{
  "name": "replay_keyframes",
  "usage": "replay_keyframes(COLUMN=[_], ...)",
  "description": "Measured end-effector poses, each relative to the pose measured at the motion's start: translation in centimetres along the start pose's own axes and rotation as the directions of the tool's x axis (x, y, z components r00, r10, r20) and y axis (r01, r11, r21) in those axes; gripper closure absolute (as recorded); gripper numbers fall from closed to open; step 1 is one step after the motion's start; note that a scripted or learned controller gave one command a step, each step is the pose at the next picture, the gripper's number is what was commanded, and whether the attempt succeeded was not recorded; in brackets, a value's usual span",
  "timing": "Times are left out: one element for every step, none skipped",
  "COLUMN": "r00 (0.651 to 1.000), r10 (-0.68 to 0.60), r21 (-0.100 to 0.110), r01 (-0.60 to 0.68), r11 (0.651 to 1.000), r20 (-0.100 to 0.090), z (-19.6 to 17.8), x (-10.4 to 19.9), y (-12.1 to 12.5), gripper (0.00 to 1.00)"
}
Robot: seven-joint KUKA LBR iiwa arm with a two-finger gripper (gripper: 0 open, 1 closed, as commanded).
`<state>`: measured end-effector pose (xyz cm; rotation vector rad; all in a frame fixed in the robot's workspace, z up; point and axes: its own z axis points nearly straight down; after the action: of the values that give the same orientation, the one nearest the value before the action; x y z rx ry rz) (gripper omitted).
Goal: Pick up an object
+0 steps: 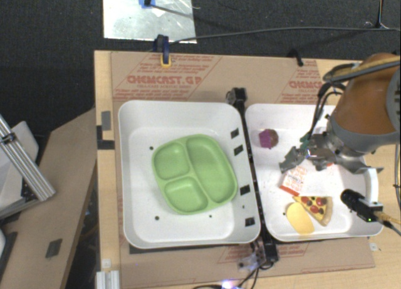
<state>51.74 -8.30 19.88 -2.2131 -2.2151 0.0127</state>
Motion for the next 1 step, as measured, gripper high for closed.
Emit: replay_keyframes(r00=[1.000], r10=[-0.002], r21=[-0.014], r01=[0.002], r11=[1.000], r20=[0.001], z=[-0.70], x=[0.02], y=[0.28], gripper=[0.00])
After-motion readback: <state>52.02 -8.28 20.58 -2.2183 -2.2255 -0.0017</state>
